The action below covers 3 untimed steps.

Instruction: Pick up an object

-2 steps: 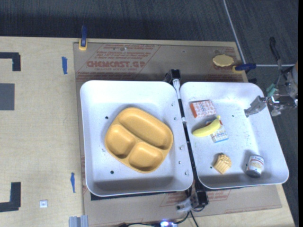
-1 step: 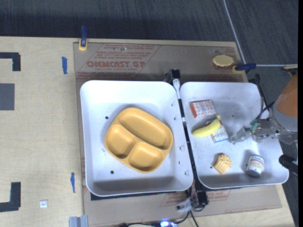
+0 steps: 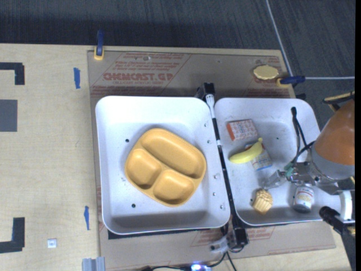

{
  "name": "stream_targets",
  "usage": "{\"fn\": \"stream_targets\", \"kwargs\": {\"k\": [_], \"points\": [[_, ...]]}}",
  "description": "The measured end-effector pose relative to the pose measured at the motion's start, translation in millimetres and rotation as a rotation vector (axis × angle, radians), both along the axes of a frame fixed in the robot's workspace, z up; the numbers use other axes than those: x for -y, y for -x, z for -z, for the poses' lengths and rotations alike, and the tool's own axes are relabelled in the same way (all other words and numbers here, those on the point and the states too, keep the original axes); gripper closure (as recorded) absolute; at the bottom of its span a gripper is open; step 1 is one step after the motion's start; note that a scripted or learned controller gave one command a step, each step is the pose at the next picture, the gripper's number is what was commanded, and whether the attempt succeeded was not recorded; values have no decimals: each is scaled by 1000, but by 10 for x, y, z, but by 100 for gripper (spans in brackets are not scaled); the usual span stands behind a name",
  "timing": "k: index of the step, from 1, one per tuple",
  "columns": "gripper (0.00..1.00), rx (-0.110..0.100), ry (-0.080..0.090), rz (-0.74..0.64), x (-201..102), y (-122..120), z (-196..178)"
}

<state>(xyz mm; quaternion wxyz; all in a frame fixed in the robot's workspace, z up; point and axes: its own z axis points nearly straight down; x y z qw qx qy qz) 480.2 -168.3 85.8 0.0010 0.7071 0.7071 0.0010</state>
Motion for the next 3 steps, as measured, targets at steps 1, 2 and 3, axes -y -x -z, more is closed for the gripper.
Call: {"fn": "stream_targets", "kwargs": {"k": [1,2,3], "points": [[0,2,-2,-2,-712,-12,-4],[0,4,2,1,-750,-12,-5],[0,4,3,2,-754,-12,-4]]}}
